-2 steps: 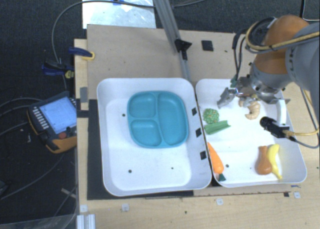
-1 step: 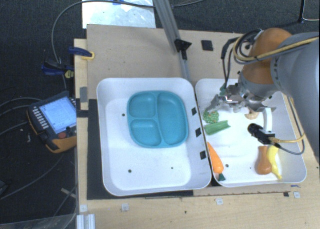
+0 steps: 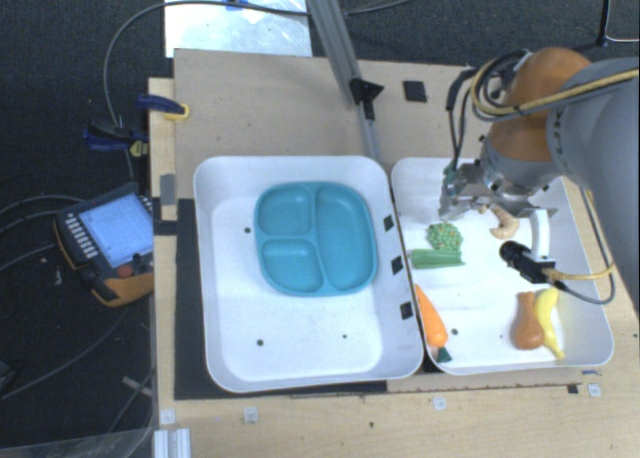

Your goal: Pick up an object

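**Gripper low over the right bin, six toy foods under it**

In the camera view, two white bins sit side by side. The left bin [image 3: 300,341] holds one thing: a blue plate [image 3: 315,238] with three compartments, lying flat.

The right bin [image 3: 480,291] holds six pieces. There is one green knobbly piece [image 3: 446,237], with one green stick [image 3: 437,258] touching its lower side. One carrot [image 3: 430,316] lies against the bin's left wall. One banana [image 3: 548,324] and one orange-brown piece [image 3: 525,326] lie together near the lower right corner. One beige piece [image 3: 503,222] is partly hidden under the wrist.

The gripper [image 3: 452,198] is in the upper part of the right bin, just above the green knobbly piece. Whether it is open or closed cannot be told, and nothing is seen held in it.

The bins rest on one tan bench [image 3: 260,96]. Clamps [image 3: 160,106] sit at its left edge, and one grey pole [image 3: 325,16] slants across its top. Around it is dark carpet [image 3: 70,46], with one handheld screen unit [image 3: 105,241] lying to the left.
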`<state>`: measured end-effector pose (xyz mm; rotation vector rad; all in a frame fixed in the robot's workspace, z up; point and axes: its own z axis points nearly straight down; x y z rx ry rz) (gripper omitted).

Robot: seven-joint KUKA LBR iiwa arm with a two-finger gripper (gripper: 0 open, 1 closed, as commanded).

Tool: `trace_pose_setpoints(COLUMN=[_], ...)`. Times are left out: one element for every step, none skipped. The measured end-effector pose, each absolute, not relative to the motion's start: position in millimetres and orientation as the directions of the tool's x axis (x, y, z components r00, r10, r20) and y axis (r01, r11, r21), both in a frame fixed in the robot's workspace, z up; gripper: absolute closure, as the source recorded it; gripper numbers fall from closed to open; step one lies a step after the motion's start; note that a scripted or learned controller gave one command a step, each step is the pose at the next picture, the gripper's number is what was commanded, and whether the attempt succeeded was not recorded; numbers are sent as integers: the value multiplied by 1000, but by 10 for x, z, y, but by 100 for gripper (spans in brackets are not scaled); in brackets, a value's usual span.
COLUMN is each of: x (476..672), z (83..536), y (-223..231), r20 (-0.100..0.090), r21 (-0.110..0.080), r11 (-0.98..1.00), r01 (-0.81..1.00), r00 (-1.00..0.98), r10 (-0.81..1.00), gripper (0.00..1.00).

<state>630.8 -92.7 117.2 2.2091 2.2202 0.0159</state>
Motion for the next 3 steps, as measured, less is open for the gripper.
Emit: trace_pose_setpoints(x=[6281, 6234, 6250], z=[1813, 2290, 2836], y=[-944, -900, -899], r20=[-1, 0, -1], r21=[8, 7, 8], r11=[4, 6, 7], r01=[1000, 1000, 1000], r00=[-4, -6, -7], r10=[1000, 1000, 1000], gripper=[100, 100, 100])
